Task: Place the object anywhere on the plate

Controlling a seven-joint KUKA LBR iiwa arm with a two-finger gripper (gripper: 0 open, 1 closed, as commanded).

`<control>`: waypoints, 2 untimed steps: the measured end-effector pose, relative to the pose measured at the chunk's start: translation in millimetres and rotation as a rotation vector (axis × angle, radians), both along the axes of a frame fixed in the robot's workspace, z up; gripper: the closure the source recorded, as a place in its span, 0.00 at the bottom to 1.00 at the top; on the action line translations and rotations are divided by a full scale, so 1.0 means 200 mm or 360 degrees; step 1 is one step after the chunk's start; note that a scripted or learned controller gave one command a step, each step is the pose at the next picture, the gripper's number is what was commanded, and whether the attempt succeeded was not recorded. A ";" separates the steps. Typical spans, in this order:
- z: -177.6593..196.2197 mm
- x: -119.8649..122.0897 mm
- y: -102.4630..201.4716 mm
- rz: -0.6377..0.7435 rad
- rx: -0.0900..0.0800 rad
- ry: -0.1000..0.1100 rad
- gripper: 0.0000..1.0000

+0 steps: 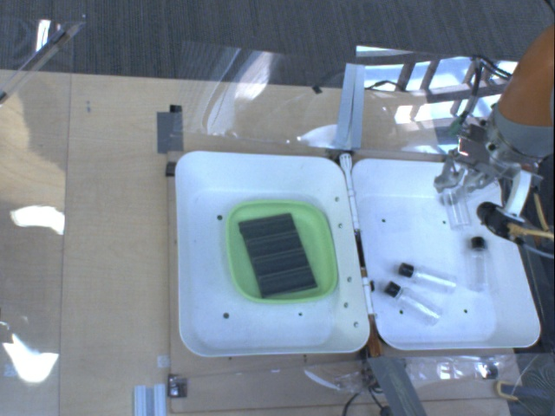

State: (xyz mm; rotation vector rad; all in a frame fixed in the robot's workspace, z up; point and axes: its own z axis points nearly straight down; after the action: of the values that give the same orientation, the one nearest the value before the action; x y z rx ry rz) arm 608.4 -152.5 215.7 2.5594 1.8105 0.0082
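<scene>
Over in the left bin sits the green plate, and lying on it is a dark ribbed slab, its long side running from the near edge toward the far edge with a slight tilt. The plate's rim is bare all round it.

Cross the seam into the right bin and three clear vials with black caps lie on the white floor. Two are close together near the bin's front left: one vial with its cap pointing left, a second vial just below it, both lying roughly crosswise and slanting down to the right. A third vial lies apart, farther right, its long axis running near to far with the cap at the far end.

The gripper hangs at the bin's far right corner. I cannot tell how it is set or whether it carries anything. From there the third vial lies closest, toward me and slightly right; the pair lies toward me and left, and the plate well off to the left.
</scene>
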 end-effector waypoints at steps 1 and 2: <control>-0.34 -0.07 0.30 0.0176 0.0004 0.0007 1.00; -0.15 -0.39 0.70 0.0252 0.0004 0.0005 1.00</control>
State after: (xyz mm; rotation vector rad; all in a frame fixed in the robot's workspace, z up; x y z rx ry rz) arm 530.7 -12.8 185.5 2.4115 2.0101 0.0072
